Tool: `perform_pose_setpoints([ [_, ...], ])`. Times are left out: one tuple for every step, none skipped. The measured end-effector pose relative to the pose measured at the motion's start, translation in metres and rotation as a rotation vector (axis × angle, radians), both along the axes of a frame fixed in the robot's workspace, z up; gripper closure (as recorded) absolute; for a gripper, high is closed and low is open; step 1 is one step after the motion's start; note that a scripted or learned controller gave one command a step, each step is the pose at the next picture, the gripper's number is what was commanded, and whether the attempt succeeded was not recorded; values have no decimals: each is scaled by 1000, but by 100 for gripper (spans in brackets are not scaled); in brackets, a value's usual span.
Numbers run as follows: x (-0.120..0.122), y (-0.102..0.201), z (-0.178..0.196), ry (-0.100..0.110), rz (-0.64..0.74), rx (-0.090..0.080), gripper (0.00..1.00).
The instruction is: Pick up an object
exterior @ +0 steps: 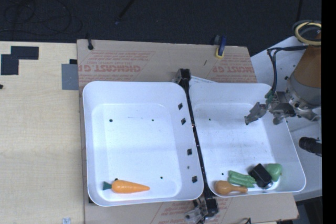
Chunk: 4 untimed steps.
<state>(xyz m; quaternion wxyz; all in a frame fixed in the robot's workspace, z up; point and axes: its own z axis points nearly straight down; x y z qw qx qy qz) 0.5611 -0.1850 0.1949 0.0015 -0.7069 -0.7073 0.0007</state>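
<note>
Orange carrot (130, 186), green stem end

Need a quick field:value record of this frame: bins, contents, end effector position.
left bin: orange carrot near its front edge
right bin: objects clustered at the front right corner
cluster: tan pear-shaped piece, green pod, black block, green piece
end effector: above the right bin's right side, away from the cluster
held object: none visible

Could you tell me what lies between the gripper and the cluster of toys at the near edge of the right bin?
Nothing: in the camera view, bare white floor of the right bin separates the gripper from the cluster of toys.
</note>
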Motion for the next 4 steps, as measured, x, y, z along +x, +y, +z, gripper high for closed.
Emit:
perform_pose_setpoints([
  [49,30,-35,-2,3,0,0],
  [71,59,108,-17,4,-3,0],
  [84,53,232,-16,2,-5,0],
  [83,54,232,1,8,-3,100],
])
